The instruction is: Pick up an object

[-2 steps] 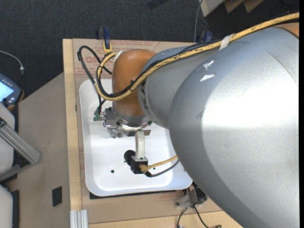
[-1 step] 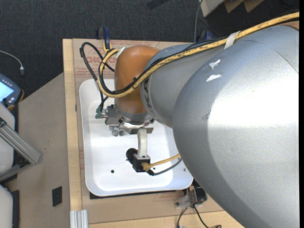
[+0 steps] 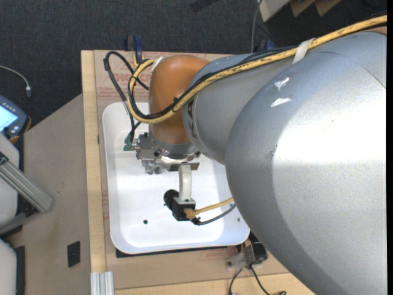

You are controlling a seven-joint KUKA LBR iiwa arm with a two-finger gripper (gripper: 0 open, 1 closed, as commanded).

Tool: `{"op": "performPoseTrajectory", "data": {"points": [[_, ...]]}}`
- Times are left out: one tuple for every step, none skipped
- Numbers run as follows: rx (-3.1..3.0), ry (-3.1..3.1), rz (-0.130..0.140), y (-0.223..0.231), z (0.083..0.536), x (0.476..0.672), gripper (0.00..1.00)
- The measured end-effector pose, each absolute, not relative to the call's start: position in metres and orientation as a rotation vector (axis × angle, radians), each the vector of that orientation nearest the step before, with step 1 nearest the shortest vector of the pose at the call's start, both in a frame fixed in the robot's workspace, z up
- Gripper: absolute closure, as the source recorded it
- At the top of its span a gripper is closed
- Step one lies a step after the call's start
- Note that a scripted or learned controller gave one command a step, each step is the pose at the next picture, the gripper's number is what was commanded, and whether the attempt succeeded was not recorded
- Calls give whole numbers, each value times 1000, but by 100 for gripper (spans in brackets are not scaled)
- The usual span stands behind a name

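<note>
My gripper [image 3: 157, 160] hangs low over the upper middle of the left white bin [image 3: 126, 229], under the orange wrist band [image 3: 172, 97]. The arm's large grey body covers the right half of the view and hides what lies under it. On the bare bin floor I see just a small dark speck [image 3: 145, 221] near the front left. Nothing shows held at the gripper from this angle.
A white bracket with a black cable fitting [image 3: 179, 205] and a yellow cable hangs from the wrist over the bin's middle. The bin sits on a wooden bench [image 3: 93, 165]. Grey equipment [image 3: 18, 189] stands off the bench at the left.
</note>
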State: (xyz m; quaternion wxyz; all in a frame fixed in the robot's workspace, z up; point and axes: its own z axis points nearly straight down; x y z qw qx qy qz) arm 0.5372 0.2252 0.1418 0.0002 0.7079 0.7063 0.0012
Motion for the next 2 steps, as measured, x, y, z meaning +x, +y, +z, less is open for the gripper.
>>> {"op": "performPoseTrajectory", "data": {"points": [[2217,2218,12,224,178,615,100],[2217,2219,9,224,202,669,100]]}}
